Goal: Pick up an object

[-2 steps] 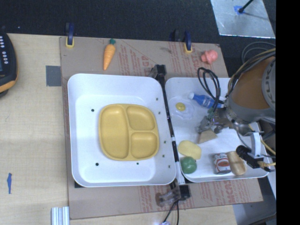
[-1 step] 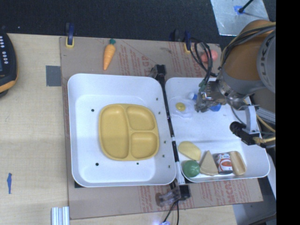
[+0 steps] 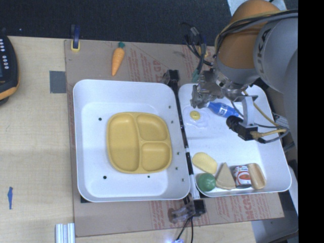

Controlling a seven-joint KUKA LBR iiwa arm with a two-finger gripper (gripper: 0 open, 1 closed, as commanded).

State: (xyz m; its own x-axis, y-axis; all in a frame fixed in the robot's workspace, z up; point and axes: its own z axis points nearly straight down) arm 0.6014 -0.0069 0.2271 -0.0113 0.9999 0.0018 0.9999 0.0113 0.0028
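Bottle [image 3: 221,108], blue, lying under gripper [image 3: 202,98]

From my station, the right bin [image 3: 283,166] is crowded along its near edge: a yellow piece [image 3: 204,162], a green ball [image 3: 205,181], a wedge [image 3: 224,176], a can [image 3: 242,175] and a bread roll [image 3: 257,175] sit packed together. Its middle floor is open. The arm [image 3: 263,39] blocks the far end, above a blue bottle [image 3: 218,108]. In the left bin [image 3: 83,135], a yellow tray [image 3: 139,142] takes the centre, leaving bare margins
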